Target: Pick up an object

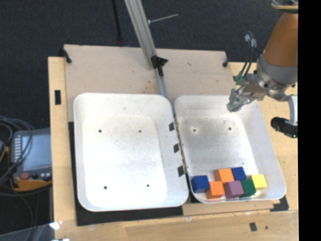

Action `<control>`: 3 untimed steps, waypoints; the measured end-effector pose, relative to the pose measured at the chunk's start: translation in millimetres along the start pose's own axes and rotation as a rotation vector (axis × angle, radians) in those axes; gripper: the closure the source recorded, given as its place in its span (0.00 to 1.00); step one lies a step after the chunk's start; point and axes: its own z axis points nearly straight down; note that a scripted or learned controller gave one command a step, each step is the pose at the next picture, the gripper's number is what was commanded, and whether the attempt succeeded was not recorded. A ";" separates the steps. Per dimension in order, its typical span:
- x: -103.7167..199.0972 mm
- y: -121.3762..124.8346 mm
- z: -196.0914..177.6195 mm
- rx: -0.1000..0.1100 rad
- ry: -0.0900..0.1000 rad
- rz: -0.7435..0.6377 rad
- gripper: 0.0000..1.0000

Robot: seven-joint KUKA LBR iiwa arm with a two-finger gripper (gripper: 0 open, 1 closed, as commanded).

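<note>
- Looking down at a slant on the bench, which carries two shallow white bins side by side.
- Left bin: bare white floor with a few small dark dots.
- Right bin: cluster of small blocks packed into its near right corner.
- Cluster contents: blue block at the left end; orange block just right of it; second orange block behind; a further blue block beside that; purple block; green block; yellow block at the right end. Blocks sit touching or nearly touching one another.
- Arm, grey with orange band, enters from the right, wrist over the far right corner of the right bin.
- Claw is at the far edge of the right bin, well apart from the block cluster; nothing seen between its fingers. Spread or pressed together: cannot tell at this resolution.
- Slanted metal rail runs from the far side down to the gap between the bins.
</note>
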 end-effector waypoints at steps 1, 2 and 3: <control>48.0 10.5 -1.3 -0.001 -0.001 0.000 1.00; 101.4 19.5 -0.3 -0.001 0.001 -0.001 1.00; 149.7 7.9 10.1 0.003 0.001 0.000 1.00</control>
